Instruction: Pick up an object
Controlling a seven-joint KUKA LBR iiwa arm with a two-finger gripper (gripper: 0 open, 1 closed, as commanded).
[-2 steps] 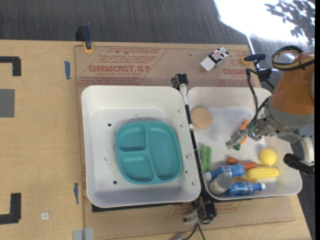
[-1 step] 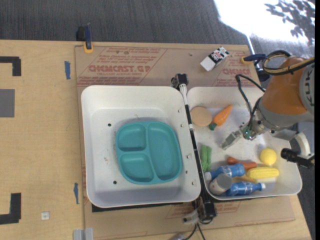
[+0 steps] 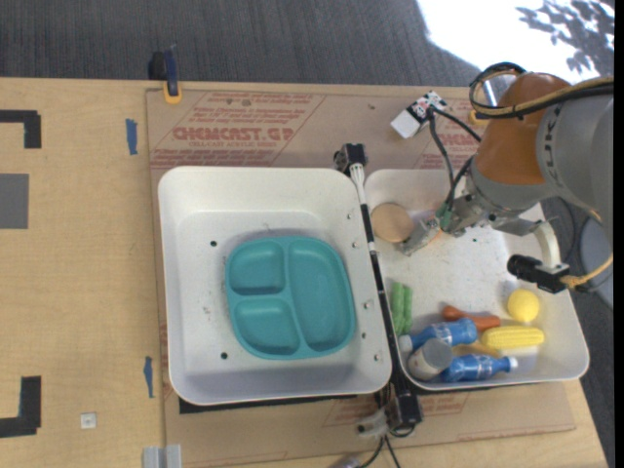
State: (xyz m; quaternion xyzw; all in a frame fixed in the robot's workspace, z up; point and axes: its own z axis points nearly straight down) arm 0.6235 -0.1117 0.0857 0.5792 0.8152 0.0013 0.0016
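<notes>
My gripper (image 3: 421,235) is low in the right bin (image 3: 565,359), near its back left corner. Just to its left lies a tan round object (image 3: 391,222), very close to the gripper tip or touching it. Toward the bin's front sit a green piece (image 3: 401,307), an orange carrot-like piece (image 3: 470,314), two blue bottles (image 3: 446,336) (image 3: 480,367), a yellow corn cob (image 3: 514,338) and a yellow lemon (image 3: 524,305). I see none of these in the gripper.
The left bin (image 3: 185,261) holds a teal divided plate (image 3: 290,297). The grey arm with its orange band (image 3: 517,130) comes in from the right over the right bin's back edge. A black part (image 3: 531,272) juts out near the lemon.
</notes>
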